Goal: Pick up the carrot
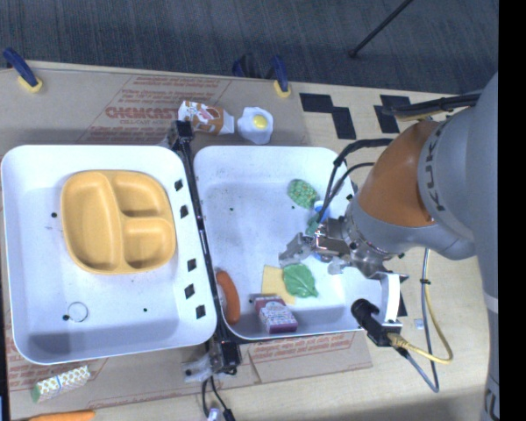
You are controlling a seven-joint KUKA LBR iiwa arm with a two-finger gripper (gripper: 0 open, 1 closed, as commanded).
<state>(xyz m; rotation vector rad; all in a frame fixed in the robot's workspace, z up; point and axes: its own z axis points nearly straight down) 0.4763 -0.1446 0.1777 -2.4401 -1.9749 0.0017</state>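
Observation:
The carrot is a short orange piece lying against the left wall of the right bin, near its front-left corner. My gripper hangs over the middle of that bin, to the right of the carrot and a little farther back, well apart from it. It sits just above a green leafy piece. The wrist hides how its tips stand. Nothing shows held in it.
A yellow slice and a small purple-red box lie between carrot and gripper. Another green piece lies farther back. The left bin holds a yellow divided tray. A toy egg and a small carton lie behind the bins.

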